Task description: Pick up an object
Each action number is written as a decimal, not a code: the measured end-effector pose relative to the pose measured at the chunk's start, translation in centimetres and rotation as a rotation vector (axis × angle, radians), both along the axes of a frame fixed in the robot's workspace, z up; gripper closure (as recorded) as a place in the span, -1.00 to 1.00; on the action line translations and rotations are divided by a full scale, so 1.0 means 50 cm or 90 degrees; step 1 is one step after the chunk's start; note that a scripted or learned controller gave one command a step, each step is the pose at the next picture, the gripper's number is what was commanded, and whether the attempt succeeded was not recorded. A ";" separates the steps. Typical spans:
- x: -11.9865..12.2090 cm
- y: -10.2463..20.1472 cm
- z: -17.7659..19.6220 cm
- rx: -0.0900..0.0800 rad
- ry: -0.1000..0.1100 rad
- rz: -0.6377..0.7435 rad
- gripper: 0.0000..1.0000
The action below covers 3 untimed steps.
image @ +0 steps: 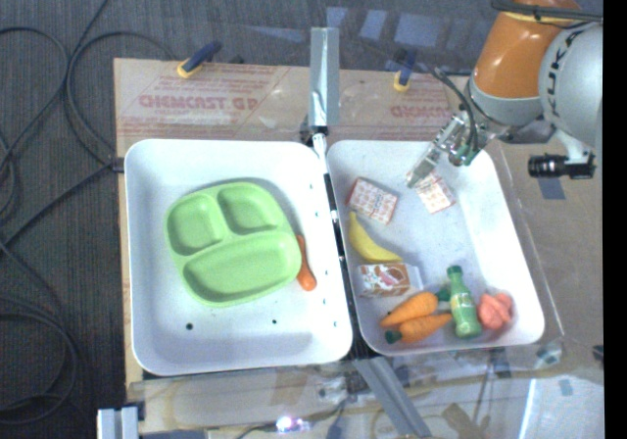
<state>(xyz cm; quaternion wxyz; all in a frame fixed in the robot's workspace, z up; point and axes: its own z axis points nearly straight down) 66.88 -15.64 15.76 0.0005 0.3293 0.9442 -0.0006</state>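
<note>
The gripper (431,165) hangs over the far part of the right bin (519,261), its tip just beside a small red-and-white packet (436,194); whether it is open or closed cannot be told, and nothing shows in its grasp. Nearer than that packet lie a checked packet (372,200), a banana (370,243), two carrots (416,317), a green bottle (461,305) and a pink toy (497,310). Left of it, the other bin (147,329) holds a green tray (233,243).

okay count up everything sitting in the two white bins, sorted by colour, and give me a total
Green: 2, the divided plate and the bottle.
Orange: 3, one carrot beside the plate, two carrots in the right bin.
Yellow: 1, the banana.
Red and white: 3, the small packets.
Pink: 1, a lumpy toy.
Total: 10.
</note>
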 end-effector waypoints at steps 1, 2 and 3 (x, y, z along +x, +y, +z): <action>-0.062 0.065 0.141 0.002 0.000 -0.040 1.00; -0.177 0.076 0.203 0.002 0.000 -0.068 1.00; -0.324 0.109 0.225 0.001 0.001 -0.142 1.00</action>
